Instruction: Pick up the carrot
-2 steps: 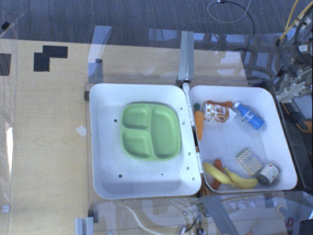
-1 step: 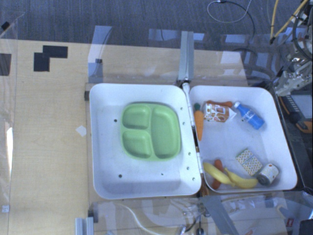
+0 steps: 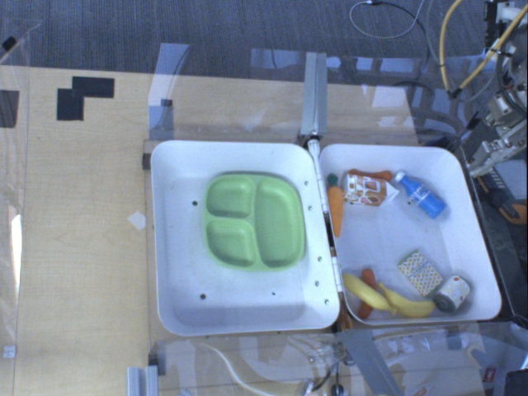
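The carrot [image 3: 335,208] is orange with a green top and lies lengthwise against the left wall of the right bin [image 3: 470,221], beside the divider. My gripper [image 3: 495,153] sits among cables and metal parts past the right bin's far right corner. It is outside the bin and well away from the carrot. Nothing lies between it and the carrot except the bin's other items.
The left bin [image 3: 177,246] holds a green divided plate [image 3: 252,221]. In the right bin lie a small carton [image 3: 365,189], a blue bottle [image 3: 420,195], a banana [image 3: 386,297], a patterned box [image 3: 419,271] and a can [image 3: 452,293]. Yellow and black cables [image 3: 459,31] hang at the upper right.
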Controlling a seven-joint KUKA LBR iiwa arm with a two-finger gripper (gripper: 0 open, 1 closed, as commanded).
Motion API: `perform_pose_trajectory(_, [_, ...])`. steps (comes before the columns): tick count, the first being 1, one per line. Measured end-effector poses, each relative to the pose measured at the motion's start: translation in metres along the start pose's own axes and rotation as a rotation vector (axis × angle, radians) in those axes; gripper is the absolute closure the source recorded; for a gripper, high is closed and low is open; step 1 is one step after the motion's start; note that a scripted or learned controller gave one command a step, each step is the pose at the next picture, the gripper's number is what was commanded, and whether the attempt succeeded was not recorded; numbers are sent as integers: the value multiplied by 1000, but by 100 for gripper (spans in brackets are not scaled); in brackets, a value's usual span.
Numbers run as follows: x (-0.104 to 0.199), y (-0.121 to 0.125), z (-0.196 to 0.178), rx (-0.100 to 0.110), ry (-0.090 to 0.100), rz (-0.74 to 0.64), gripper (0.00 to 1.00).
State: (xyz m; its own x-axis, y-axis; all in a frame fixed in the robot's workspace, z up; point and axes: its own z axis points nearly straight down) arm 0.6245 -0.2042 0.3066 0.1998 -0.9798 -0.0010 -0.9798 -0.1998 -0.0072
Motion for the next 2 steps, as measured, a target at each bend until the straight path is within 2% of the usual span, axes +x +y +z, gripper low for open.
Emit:
perform_pose_trajectory(1, [-14, -25, -101, 7, 3, -317, 100])
perform_pose_trajectory(2, [-8, -12, -57, 0, -1, -524, 100])
